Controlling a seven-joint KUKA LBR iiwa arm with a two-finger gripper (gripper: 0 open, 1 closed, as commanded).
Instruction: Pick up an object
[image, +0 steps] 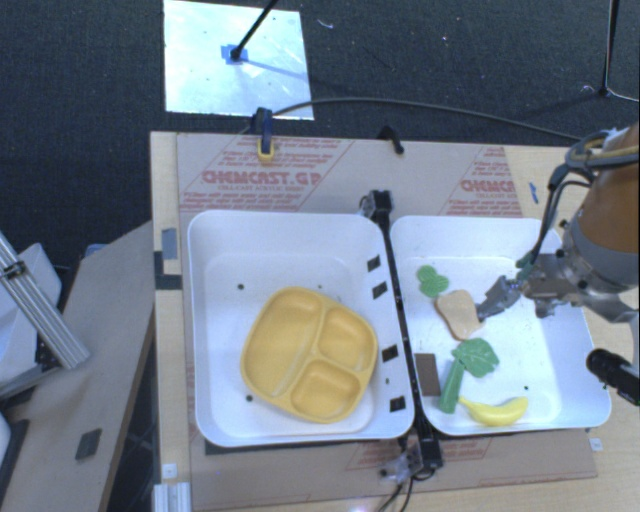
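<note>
Holding yellow divided tray (310, 366) in left bin (215, 260), right bin (560, 250) holding banana (494, 410), jaws' state unclear

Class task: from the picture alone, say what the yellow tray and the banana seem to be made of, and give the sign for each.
Tray: likely moulded plastic, with even matt yellow and rounded compartments. Banana: probably toy plastic, with uniform bright yellow and a slight sheen.
</note>
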